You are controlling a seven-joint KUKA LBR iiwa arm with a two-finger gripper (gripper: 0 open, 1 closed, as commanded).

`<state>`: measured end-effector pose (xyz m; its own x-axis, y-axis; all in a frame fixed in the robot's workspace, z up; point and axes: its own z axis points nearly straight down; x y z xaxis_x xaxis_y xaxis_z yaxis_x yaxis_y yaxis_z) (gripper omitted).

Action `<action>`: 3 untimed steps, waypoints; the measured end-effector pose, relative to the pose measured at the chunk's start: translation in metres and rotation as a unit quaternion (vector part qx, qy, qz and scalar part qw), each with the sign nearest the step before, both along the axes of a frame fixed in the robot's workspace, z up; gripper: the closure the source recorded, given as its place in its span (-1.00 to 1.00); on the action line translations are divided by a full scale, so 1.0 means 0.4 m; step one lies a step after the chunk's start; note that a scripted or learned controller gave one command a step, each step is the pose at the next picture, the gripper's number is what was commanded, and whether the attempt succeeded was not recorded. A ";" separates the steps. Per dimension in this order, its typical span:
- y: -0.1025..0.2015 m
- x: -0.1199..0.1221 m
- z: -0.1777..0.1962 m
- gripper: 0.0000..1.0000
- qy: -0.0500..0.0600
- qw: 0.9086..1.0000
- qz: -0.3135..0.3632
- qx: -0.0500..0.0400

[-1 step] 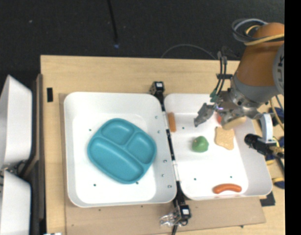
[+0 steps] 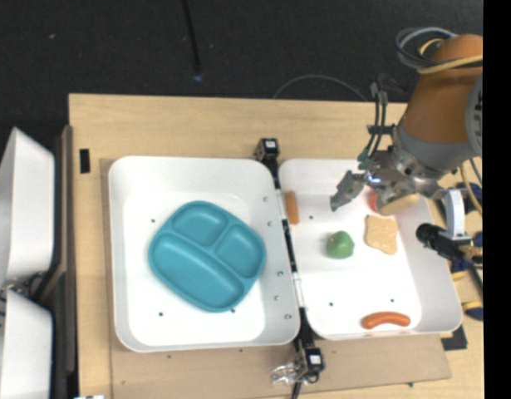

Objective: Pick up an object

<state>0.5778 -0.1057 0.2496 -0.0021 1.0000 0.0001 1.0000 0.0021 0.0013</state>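
Note:
My gripper (image 2: 367, 196) hovers over the back of the right bin (image 2: 355, 293), its two dark fingers spread apart, so it is open. A small red thing (image 2: 374, 198) peeks out between the fingers; I cannot tell if they touch it. A tan, bread-like piece (image 2: 380, 233) lies just in front of the gripper. To that piece's left sits a green lump (image 2: 340, 245). An orange-red sausage (image 2: 385, 320) rests near the bin's front wall. A short orange-brown stick (image 2: 292, 208) lies along the bin's left wall.
The left bin (image 2: 126, 223) holds a blue divided plate (image 2: 207, 254). A ridge with clamps at the back and front separates the two bins. White boxes stand off the bench's left edge.

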 end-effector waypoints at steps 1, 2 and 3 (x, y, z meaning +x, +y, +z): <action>0.002 -0.013 -0.155 -1.00 0.003 1.000 -0.002 -0.001; 0.003 -0.019 -0.261 -1.00 0.002 1.000 -0.003 -0.001; -0.001 -0.020 -0.377 -1.00 0.002 1.000 -0.003 -0.001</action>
<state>0.5699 -0.1060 0.0986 0.0034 1.0000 -0.0019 1.0000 -0.0034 -0.0024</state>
